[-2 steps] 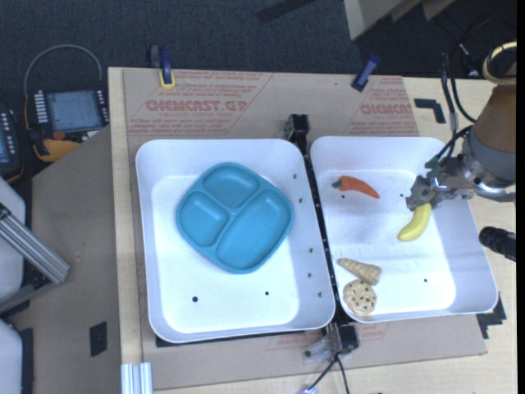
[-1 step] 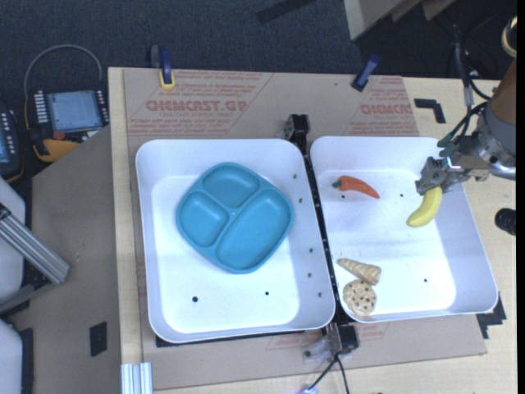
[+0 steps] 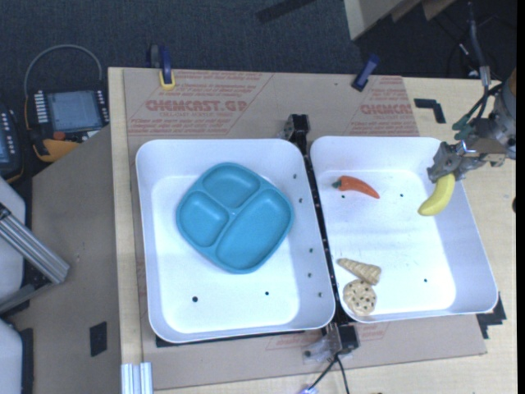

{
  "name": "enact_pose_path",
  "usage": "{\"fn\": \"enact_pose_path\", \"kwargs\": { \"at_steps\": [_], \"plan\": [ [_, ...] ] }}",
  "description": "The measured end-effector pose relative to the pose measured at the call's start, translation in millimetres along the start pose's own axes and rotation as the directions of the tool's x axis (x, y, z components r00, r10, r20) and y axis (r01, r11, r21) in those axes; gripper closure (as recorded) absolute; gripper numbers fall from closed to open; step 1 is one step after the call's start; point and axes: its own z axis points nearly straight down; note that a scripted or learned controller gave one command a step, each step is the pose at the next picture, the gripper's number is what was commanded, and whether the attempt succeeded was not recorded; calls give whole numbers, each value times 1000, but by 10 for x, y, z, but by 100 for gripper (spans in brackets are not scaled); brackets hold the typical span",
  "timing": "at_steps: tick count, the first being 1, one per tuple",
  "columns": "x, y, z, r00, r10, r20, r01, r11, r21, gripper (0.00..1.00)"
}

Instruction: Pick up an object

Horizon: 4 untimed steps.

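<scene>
Hanging banana; long axis tilted, tip lower-left

Dark grey carpet floor around a pale wooden bench.

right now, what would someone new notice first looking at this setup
The big blue divided plate stands out first, lying tilted in the middle of the left bin. Next comes the gripper at the right bin's far right edge, right at the top end of a yellow banana; whether it grips the banana is unclear. An orange carrot lies near that bin's top, with a cone and cookie at its lower left.
</scene>
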Motion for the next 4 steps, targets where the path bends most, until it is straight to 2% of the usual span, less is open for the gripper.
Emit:
{"fn": "enact_pose_path", "kwargs": {
  "at_steps": [1, 2, 3, 4],
  "plan": [
    [597, 142, 170, 1000, -5, -5, 5, 1000, 10, 100],
    [1140, 254, 188, 1000, -5, -4, 5, 1000, 6, 100],
    [1635, 283, 428, 1000, -4, -5, 4, 1000, 12, 100],
    [2077, 315, 492, 1000, -2, -3, 2, 1000, 10, 100]
  ]
}}
